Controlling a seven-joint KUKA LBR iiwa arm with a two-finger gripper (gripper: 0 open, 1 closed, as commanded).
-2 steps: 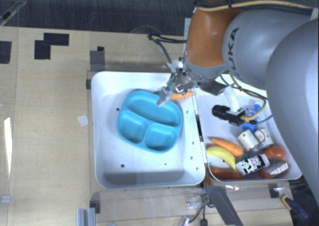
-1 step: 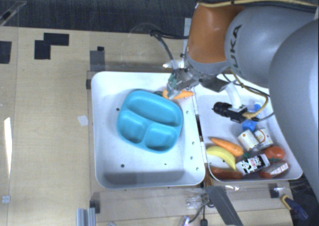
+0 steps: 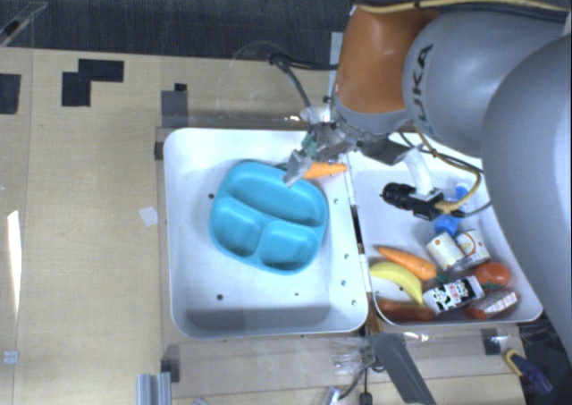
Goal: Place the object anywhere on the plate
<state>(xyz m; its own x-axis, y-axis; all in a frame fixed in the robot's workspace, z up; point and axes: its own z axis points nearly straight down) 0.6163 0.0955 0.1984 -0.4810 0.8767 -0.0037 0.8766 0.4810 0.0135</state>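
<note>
A blue plate [image 3: 268, 215] with three compartments lies tilted in the left white bin [image 3: 192, 242]. My gripper [image 3: 300, 167] hangs over the plate's far right rim. It is shut on the left end of a small orange carrot [image 3: 325, 170]. The carrot sticks out to the right, level, above the strip between the plate's edge and the wall that divides the bins.
The right bin [image 3: 527, 309] holds another carrot [image 3: 407, 260], a banana [image 3: 399, 280], a red sausage [image 3: 404, 310], a small can [image 3: 447, 248], a dark bottle [image 3: 456, 291] and other red pieces. The arm's large grey body covers that bin's far right.
</note>
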